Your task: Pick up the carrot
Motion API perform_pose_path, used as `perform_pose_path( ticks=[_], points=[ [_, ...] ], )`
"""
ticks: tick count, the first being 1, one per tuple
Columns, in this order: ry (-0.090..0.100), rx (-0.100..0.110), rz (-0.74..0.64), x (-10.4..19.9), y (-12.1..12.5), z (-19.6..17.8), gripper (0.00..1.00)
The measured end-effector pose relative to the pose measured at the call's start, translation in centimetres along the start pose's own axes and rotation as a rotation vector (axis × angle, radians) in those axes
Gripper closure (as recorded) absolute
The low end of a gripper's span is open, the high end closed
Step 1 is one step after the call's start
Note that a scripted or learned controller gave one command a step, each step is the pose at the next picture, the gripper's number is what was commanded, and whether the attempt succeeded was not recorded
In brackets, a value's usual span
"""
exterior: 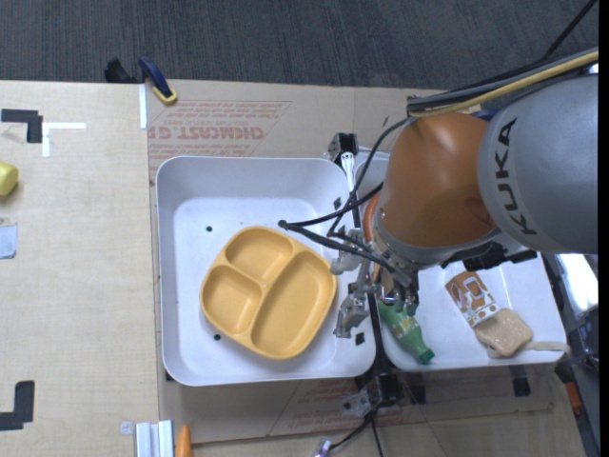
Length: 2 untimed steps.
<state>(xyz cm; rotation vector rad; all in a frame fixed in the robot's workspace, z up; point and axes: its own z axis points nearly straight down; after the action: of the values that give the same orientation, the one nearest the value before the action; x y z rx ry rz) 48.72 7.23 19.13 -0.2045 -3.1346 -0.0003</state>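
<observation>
— Two bins [171, 255] on the surface, and the arm [533, 179] hangs right over the wall they share. Where's the carrot?

— Hard to say! I see a sliver of orange [375, 276] tucked under the wrist, on the right bin's side of that wall. I'd judge that's the carrot, mostly hidden by the gripper [366, 293] directly above it.

— So the gripper barely needs to travel sideways?

— If that sliver is it, no: the carrot lies straight below, touching or nearly so. I can't tell which.

— Which way does it point?

— Too little shows. A green item [407, 331] slants away from that spot toward the lower right; the carrot's long axis may follow that line, but that's a guess.

— Gripper wide or narrow?

— Cannot tell; cables and the wrist clutter it. The yellow plate [266, 293] sits apart in the left bin.
</observation>
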Motion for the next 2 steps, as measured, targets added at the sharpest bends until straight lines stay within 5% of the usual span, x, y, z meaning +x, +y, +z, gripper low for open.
perform_pose_path(
  ticks=[1, 2],
  points=[
    [0.002, 0.0, -0.108, 1.57, 4.23, 7.91, 0.0],
    [0.013, 0.003, -0.112, 1.86, 4.22, 7.31, 1.0]
  ],
)
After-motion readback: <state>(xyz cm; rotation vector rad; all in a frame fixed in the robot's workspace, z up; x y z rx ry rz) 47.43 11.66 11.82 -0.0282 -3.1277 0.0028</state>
